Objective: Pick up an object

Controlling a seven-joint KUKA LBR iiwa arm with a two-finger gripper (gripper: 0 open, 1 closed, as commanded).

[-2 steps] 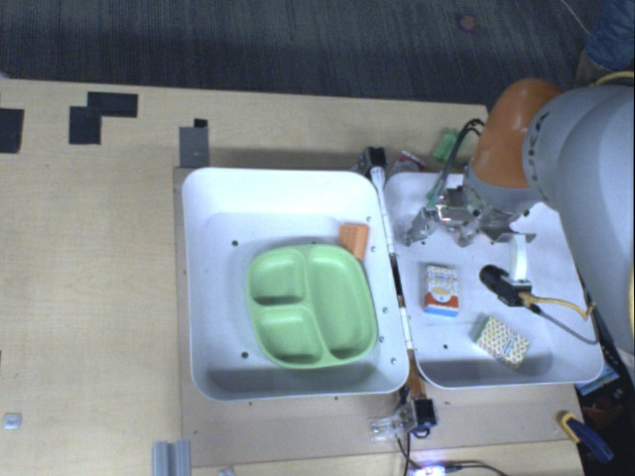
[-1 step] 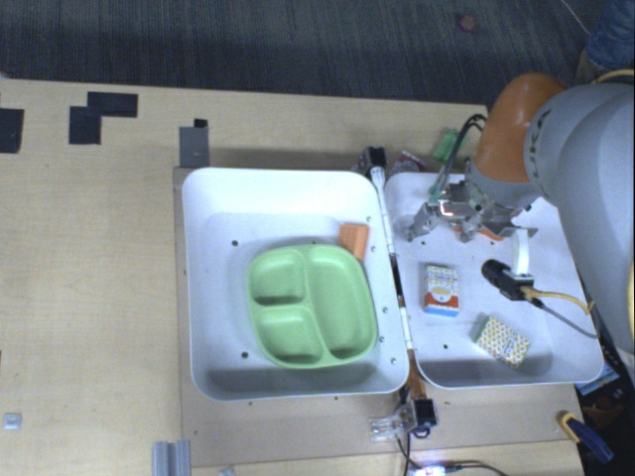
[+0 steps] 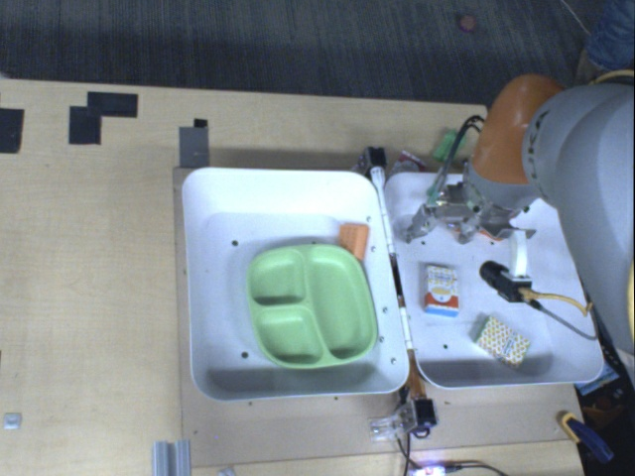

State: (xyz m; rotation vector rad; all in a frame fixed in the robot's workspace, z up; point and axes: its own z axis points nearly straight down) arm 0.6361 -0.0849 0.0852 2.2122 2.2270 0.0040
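My gripper (image 3: 437, 233) hangs over the back left part of the right bin (image 3: 566, 365), open, with only white bin floor between its fingers. A small orange, white and blue box (image 3: 441, 290) lies just in front of it, apart from the fingers. Further to the front right lies a yellow block with blue speckles (image 3: 503, 340). In the left bin (image 3: 213, 266) a green divided plate (image 3: 312, 303) lies flat, and an orange block (image 3: 353, 238) rests at its back right edge.
The grey arm with its orange band (image 3: 516, 117) covers the right bin's back right corner. A white strip (image 3: 521, 258) lies near the right bin's right side. Green and dark clutter (image 3: 448, 147) sits behind the bins.
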